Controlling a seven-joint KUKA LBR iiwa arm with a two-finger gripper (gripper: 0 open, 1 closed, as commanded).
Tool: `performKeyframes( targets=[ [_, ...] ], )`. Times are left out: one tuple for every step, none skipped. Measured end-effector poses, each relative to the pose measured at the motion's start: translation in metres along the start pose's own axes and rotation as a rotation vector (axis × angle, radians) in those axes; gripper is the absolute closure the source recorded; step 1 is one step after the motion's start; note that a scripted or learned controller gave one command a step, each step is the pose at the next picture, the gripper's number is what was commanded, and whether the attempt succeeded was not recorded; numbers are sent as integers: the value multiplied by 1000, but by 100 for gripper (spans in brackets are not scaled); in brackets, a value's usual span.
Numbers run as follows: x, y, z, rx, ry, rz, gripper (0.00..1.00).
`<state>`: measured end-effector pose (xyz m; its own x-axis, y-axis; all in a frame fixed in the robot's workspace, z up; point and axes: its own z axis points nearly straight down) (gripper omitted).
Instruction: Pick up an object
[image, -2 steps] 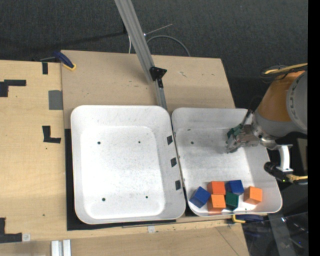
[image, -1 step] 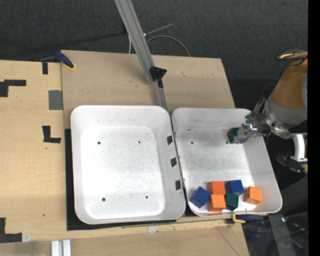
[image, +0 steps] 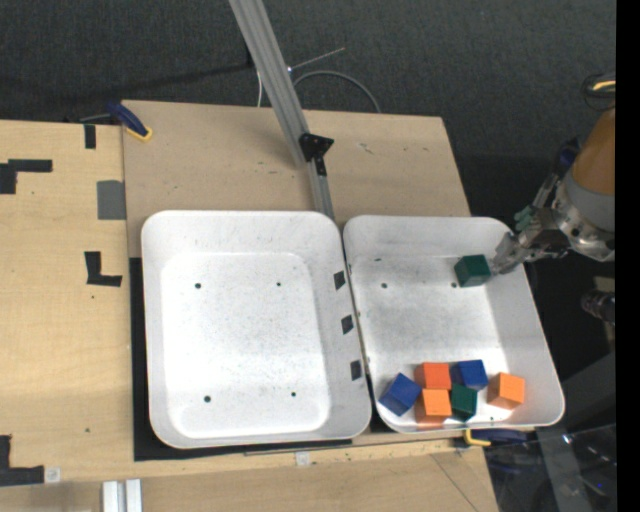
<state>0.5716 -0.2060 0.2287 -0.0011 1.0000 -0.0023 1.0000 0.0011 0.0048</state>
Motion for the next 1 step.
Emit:
performKeyframes(
  targets=[
    [0, 0, -14, 5, 2, 0, 100]
  ],
)
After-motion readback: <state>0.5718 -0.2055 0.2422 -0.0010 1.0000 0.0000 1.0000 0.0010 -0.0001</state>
